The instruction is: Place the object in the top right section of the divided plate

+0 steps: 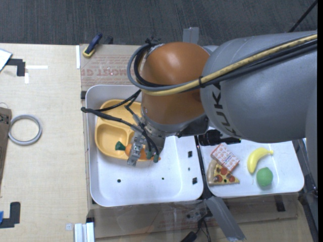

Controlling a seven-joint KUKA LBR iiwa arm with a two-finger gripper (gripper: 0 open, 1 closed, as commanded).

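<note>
We see a glossy orange band (pixel 174 82) with a bright highlight on the arm's smooth grey shell (pixel 267 89). The divided plate (pixel 108 135) looks like matt yellow plastic, and both white bins (pixel 151 185) like smooth plastic. The surface (pixel 45 185) reads as pale, matt wood. The banana (pixel 258 158) and green fruit (pixel 264 177) appear smooth plastic.

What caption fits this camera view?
Arm reaching over a yellow plate in the left bin; toy food in the right.
</note>
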